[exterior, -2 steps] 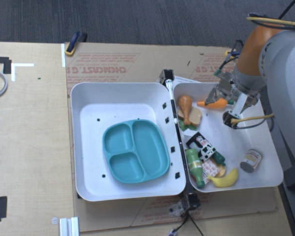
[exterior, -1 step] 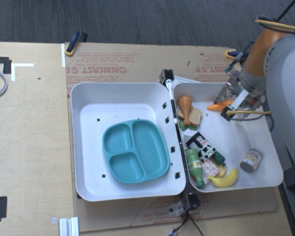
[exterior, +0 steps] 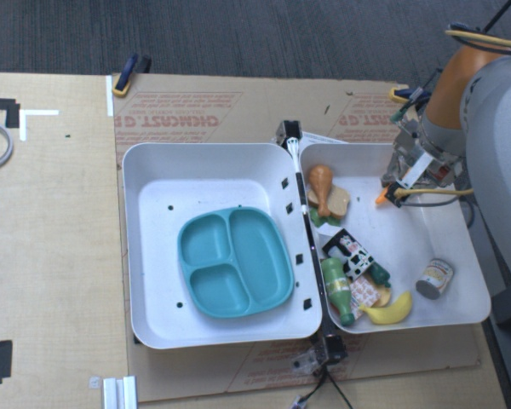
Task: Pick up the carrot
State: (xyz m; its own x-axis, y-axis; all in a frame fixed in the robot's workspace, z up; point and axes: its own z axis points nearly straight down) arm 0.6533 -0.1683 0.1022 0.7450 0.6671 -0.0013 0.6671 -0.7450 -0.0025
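The grey arm [exterior: 494,118], with its orange band, comes in from the right and bends down over the upper right of the right bin [exterior: 460,313]. The left bin [exterior: 145,228] holds a teal divided plate [exterior: 235,262] with three compartments, lying a little below its middle. The two bins sit side by side on a sheet of brown cardboard [exterior: 196,113] over the pale wooden bench [exterior: 43,254]. At the end of the arm, the gripper [exterior: 395,192] hangs over the back part of the right bin, and a small orange tip, most likely the carrot [exterior: 381,198], pokes out at its left side; the view is too coarse to tell how far apart the fingers stand or whether the carrot is truly clamped. Along the right bin's left wall lie a chicken drumstick [exterior: 321,183] touching a slice of bread [exterior: 336,201], then a black-and-white patterned toy [exterior: 351,254], a green bottle [exterior: 337,290], and a banana [exterior: 389,309] near the front. A small can [exterior: 434,278] lies apart at the right.
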